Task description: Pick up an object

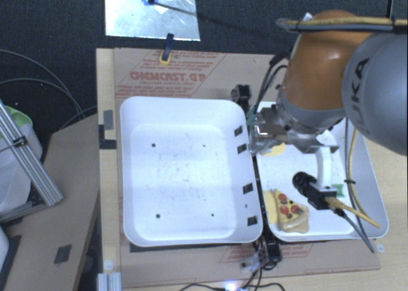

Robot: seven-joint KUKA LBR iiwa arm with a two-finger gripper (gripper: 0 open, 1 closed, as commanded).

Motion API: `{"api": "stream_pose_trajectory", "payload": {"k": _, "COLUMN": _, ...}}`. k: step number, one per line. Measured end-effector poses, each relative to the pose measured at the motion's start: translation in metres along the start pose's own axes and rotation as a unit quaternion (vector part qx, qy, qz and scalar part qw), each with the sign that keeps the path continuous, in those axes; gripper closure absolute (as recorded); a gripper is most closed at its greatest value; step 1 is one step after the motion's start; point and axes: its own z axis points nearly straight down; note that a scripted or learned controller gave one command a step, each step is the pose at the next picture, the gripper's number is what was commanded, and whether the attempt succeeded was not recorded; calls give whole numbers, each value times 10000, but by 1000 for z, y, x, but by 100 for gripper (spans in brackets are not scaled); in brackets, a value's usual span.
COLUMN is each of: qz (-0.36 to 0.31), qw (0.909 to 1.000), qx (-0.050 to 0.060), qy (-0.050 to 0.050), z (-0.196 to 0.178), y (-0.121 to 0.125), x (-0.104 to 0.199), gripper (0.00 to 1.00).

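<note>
Rightward, pizza slice [289, 210] in bin [370, 216]

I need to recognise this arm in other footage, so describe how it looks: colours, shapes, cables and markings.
The arm is bulky and rounded, with a smooth grey shell bearing dark KUKA lettering and a broad orange band above the wrist. Below the band sits a grey metal wrist block. Thin dark cables loop along its left side, and a yellowish cable hangs down past the wrist.
</note>
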Motion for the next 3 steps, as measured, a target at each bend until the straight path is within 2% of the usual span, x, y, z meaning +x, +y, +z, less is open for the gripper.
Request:
{"api": "stream_pose_trajectory", "payload": {"k": 1, "qz": 17, "qw": 10000, "qx": -39, "qy": -9, "z": -81, "y": 8, "x": -81, "gripper": 100}}
{"api": "stream_pose_trajectory", "payload": {"k": 2, "qz": -62, "qw": 10000, "qx": 15, "qy": 13, "z": -63, "y": -16, "x": -19, "gripper": 100}}
{"api": "stream_pose_trajectory", "payload": {"k": 3, "qz": -58, "qw": 10000, "qx": -6, "qy": 17, "z": -96, "y": -24, "x": 25, "gripper": 100}}
